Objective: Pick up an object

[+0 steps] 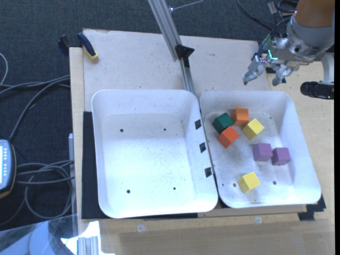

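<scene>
You see the bench (133, 57) carrying two white bins, the right bin (300, 142) holding seven small blocks including a green block (222, 121), while your end effector (265, 74) hovers open and empty above that bin's far edge.

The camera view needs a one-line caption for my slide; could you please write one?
Gripper open above the right bin's far rim, seven coloured blocks inside.

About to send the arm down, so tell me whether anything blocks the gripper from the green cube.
Nothing visible does. The gripper sits above the right white bin's far rim; the green cube lies exposed, touching an orange cube.
</scene>
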